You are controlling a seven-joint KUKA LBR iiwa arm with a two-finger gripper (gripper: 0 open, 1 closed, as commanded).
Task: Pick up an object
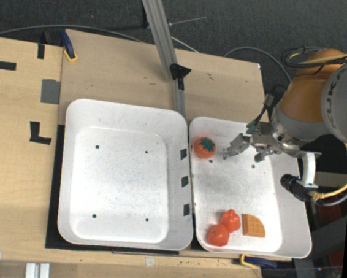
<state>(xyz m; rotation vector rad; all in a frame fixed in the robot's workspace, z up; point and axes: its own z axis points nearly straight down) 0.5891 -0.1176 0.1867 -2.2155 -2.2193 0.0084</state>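
Note:
The right bin holds several toy foods. A small orange-red tomato with a green top lies at its far left corner. Near the front lie a red pepper, a red round fruit and a tan waffle-like piece. My gripper hangs over the far part of the right bin, to the right of the tomato and apart from it. Its fingers are open with nothing between them.
The left bin sits beside the right one, with black clips along the shared edge. A grey metal pole slants in from the top toward the bins' far junction. Cables run behind the bench.

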